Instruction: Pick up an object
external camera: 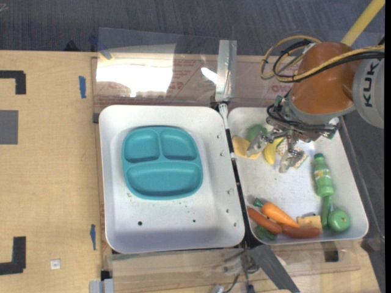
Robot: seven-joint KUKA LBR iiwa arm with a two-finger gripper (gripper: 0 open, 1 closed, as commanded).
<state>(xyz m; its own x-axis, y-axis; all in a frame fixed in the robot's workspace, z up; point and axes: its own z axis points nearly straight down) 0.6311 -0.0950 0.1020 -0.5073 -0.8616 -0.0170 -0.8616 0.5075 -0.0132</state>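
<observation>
The claw [282, 154] hangs low over the upper part of the right bin [348, 163], in the right half of the frame, its two metal fingers pointing down and slightly spread, with nothing clearly held between them. Just to its left and touching its fingers in the view lies a yellow banana-like toy [269, 153], with a yellow piece [241, 146] beside it at the bin's left wall and a green leafy item [256, 130] just above. Above the claw, the arm's orange band [321, 78] and grey body fill the upper right of the frame, with yellow and black cables [287, 54] looping over them. To the right of the claw, a green bottle [322, 176] lies along the bin floor. Along the lower edge of the right bin sit an orange carrot [278, 212], a red sausage-shaped item [299, 231], a small tan block [309, 221] and a green apple [339, 220] in the lower right corner. The left bin [116, 224] sits just beside the right bin at the centre of the frame and holds a teal divided plate [162, 163] with three compartments. Both bins rest on a pale wooden desk [43, 163], which stretches to the left edge, marked with black tape corners [15, 81].
</observation>
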